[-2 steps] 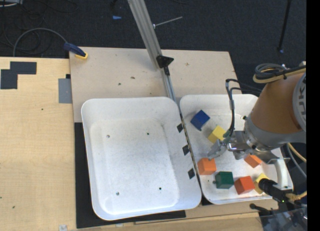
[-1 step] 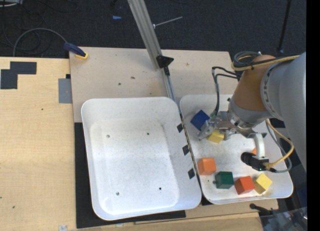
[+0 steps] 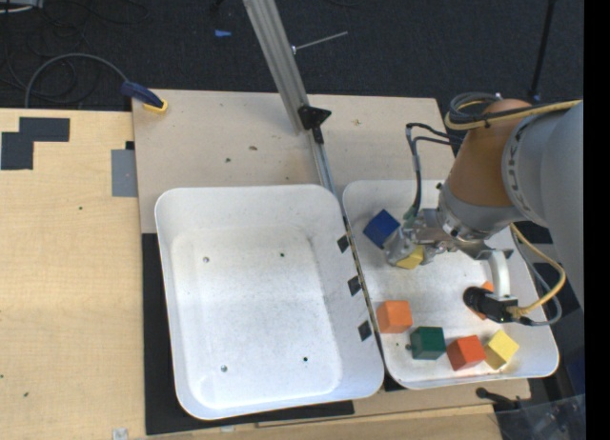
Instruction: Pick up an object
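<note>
Writing: none can be read.
End effector (image 3: pixel 408 250): lowered in the right bin (image 3: pixel 534 364), centre right; a yellow block (image 3: pixel 411 259) is touched; finger opening cannot be told.

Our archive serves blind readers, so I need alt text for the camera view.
The arm's hand is low in the right bin at a yellow piece, beside a blue block. Orange, green, red and yellow blocks lie nearer the bin's front.
</note>
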Available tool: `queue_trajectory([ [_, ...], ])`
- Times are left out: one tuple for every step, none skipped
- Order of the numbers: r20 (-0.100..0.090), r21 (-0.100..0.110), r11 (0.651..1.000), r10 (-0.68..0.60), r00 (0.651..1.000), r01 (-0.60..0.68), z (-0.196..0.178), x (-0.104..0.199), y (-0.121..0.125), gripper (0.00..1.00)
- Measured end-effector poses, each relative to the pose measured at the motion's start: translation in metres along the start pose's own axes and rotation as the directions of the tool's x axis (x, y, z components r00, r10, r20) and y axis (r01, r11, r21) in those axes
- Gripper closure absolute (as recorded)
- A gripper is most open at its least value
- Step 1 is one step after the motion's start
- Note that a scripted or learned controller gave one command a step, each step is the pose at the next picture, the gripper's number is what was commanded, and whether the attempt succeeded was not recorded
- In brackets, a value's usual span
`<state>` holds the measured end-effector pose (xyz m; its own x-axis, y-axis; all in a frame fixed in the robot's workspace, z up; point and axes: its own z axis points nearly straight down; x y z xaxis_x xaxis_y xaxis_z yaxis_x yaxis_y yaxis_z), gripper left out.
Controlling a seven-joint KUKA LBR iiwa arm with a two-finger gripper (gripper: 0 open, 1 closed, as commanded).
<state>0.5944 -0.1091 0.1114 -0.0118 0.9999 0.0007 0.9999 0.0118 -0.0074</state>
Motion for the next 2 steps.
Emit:
queue_trajectory([
  [-0.002, -0.012, 1.000, 0.006, 1.000, -0.006, -0.084, 0.060, 0.013, 1.00],
  [-0.003, -0.004, 1.000, 0.005, 1.000, -0.005, -0.078, 0.135, 0.018, 1.00],
])
